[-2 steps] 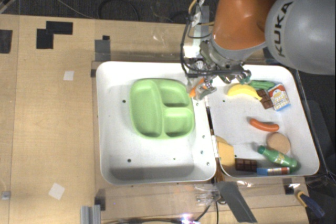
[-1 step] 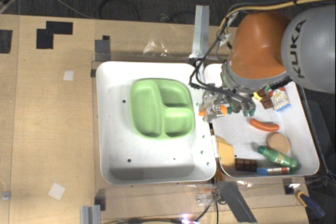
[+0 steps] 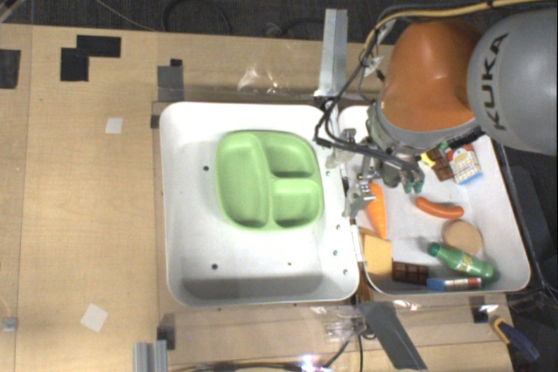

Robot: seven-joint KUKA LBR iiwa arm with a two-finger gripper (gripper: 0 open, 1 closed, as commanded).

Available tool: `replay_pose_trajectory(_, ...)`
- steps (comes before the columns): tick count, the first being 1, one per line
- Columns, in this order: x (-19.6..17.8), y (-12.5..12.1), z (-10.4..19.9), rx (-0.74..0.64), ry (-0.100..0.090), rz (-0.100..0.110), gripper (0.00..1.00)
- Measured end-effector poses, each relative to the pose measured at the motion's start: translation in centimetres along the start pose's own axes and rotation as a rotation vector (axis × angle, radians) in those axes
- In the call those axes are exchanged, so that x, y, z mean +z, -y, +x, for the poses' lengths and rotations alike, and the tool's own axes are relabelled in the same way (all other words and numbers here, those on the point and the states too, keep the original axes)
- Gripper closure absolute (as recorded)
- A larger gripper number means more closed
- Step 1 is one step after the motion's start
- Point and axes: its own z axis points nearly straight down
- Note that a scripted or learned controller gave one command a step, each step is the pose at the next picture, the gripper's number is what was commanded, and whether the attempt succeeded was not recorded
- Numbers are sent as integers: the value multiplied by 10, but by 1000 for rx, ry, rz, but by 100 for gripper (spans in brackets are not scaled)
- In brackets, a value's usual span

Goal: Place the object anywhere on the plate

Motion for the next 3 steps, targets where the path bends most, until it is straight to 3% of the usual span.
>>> replay_pose_trajectory(1,-203,20,-24,110,16,2,0)
replay_pose_trajectory(2,-211,18,-25,102,16,1,100)
replay_pose_trajectory(3,-40,-6,-23,42,-11,-1,100)
